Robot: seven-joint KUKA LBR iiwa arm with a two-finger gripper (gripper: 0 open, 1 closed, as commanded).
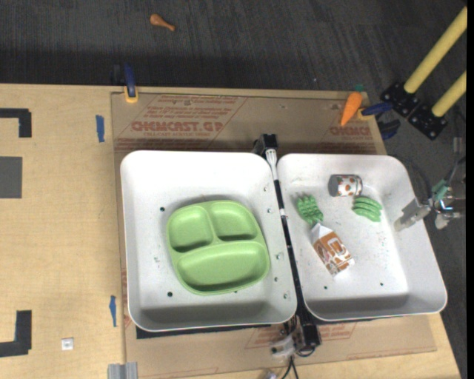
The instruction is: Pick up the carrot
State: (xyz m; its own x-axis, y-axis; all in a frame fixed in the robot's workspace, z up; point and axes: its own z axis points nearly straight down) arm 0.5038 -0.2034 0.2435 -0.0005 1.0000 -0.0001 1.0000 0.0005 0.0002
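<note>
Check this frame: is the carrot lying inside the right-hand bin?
No. The carrot lies on the cardboard behind the right bin, outside its rim, near the blue clamp.

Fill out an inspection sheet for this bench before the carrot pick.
Surface: cardboard-topped bench bearing left bin and right bin.
Job's things: carrot lies on the cardboard behind the right bin, outside both bins.
Clutter: green divided plate in left bin; small can, green pieces, packet in right bin.
Grippers: gripper at right bin's right rim.
Cables: thin wires at the bins' front junction.
Surroundings: dark floor, yellow poles, small orange item.
</note>
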